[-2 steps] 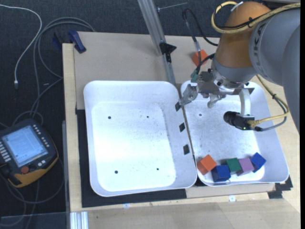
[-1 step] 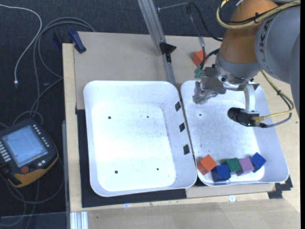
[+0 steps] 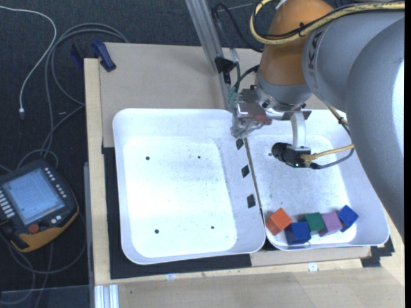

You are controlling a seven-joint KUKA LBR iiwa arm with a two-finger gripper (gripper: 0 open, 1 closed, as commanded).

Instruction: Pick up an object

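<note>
Several small cubes lie in a row along the near wall of the right bin (image 3: 359, 191): an orange cube (image 3: 279, 220), a dark blue cube (image 3: 297, 232), a green cube (image 3: 314, 222), a purple cube (image 3: 331, 221) and a blue cube (image 3: 347, 216). My gripper (image 3: 241, 126) hangs at the far end of the ridge between the two bins, well behind the cubes and apart from them. Nothing shows in it. The orange-banded wrist (image 3: 289, 43) sits above it, and a black fitting with a yellow cable (image 3: 290, 154) hangs over the right bin's middle.
The left bin (image 3: 128, 124) lies beside the right one, with black marks along the shared ridge (image 3: 246, 172). A slanted metal post (image 3: 202, 24) rises behind the gripper. A blue clamp (image 3: 103, 55) sits at the bench's far left corner, and a teach pendant (image 3: 32, 201) lies on the floor at left.
</note>
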